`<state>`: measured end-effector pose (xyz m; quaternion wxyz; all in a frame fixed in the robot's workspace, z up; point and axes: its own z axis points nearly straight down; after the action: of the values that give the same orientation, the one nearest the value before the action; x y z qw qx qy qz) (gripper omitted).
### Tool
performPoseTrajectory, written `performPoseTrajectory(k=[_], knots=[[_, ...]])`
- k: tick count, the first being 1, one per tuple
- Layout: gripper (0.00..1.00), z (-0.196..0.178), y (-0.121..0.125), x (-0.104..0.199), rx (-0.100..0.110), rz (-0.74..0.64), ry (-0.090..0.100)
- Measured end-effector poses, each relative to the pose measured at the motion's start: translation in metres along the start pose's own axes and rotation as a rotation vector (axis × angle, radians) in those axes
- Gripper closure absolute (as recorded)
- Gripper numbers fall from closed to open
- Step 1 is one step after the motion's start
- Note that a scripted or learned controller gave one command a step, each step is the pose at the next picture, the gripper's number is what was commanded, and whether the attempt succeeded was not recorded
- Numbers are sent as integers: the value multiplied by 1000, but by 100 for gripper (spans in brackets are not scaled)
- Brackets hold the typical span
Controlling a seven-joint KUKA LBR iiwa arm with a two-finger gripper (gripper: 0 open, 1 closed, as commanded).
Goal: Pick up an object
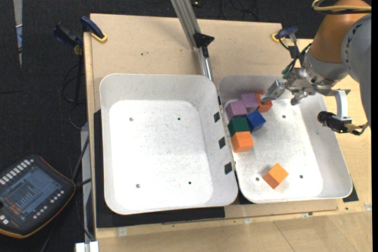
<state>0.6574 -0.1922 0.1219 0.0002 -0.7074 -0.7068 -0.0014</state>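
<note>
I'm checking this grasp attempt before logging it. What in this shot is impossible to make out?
- Gripper: too small and blurred in the camera view to tell its finger state or any contact with the red-orange block.
- Red-orange block: partly covered by the purple blocks and the gripper.
- Green block: its lower part hidden by the orange block.
- Arm: cut off by the right edge.

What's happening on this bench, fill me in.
A grey KUKA arm with an orange band reaches in from the right, its gripper low over the right-hand bin, beside a cluster of blocks near the bin's left wall. That cluster holds two purple blocks, a blue block, a green block, an orange block and a small red-orange piece closest to the gripper. Another orange block lies alone nearer the front. Nothing looks lifted yet. The left bin sits alongside.
</note>
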Motion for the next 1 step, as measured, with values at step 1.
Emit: performPoseTrajectory(k=[1], knots=[[100, -15, 2, 0, -8, -3, -5]])
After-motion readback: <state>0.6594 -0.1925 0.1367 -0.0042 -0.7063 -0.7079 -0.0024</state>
